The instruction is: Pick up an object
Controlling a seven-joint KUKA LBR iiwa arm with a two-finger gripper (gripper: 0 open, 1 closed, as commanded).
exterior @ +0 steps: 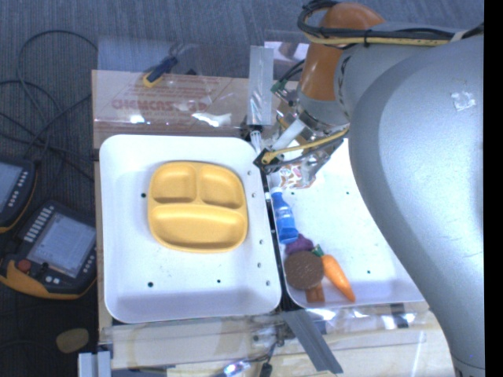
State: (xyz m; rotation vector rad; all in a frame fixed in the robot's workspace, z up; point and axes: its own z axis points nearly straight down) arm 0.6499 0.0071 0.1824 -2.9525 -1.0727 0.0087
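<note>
My gripper hangs over the far left corner of the right bin, close to the wall between the bins. Just below it lies a small patterned item, partly hidden by the wrist. Along that bin's left side lie a blue bottle, a purple piece, a brown round cookie and an orange carrot. I see nothing clearly held between the fingers.
The left bin holds a yellow divided plate. The grey arm covers most of the right bin's right half. A clear plastic bag lies on cardboard behind the bins.
</note>
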